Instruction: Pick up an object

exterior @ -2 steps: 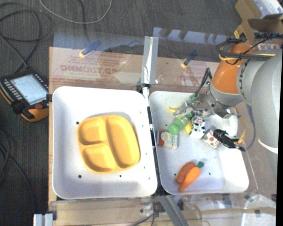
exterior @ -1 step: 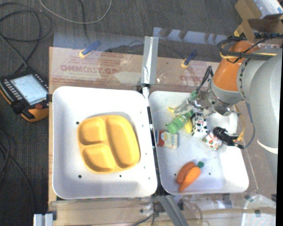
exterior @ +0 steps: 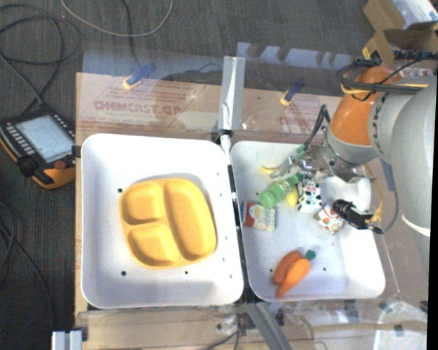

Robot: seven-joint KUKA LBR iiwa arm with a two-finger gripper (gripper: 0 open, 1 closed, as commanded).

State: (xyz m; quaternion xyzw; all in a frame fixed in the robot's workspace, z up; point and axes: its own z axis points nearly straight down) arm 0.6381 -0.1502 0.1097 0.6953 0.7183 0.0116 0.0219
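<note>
a: we're looking down on both bins, and the arm (exterior: 395,135) reaches in from the right, its orange band above the right bin (exterior: 359,278).

b: where's the gripper (exterior: 301,161) sitting?

a: low over the far part of that right bin, right in among the clutter. whether it's open, closed or gripping something, i cannot tell; the wrist and small items crowd that spot.

b: what's closest to it?

a: a green bottle (exterior: 278,190) lies just on the near side of it, tilted, and a bit of yellow (exterior: 268,168) shows just to its left. toward the arm's side there's a small white spotted item (exterior: 310,193), and further that way a little red and white piece (exterior: 329,219).

b: and further out?

a: a small carton with red and green print (exterior: 260,216) lies nearer the camera and a touch left of the gripper, close to the divider between the bins. an orange carrot toy with a green top (exterior: 291,271) lies well apart, toward the near edge.

b: the other bin?

a: the left bin (exterior: 103,165), far to the gripper's left, holds a yellow divided tray (exterior: 168,221) with three compartments.
</note>
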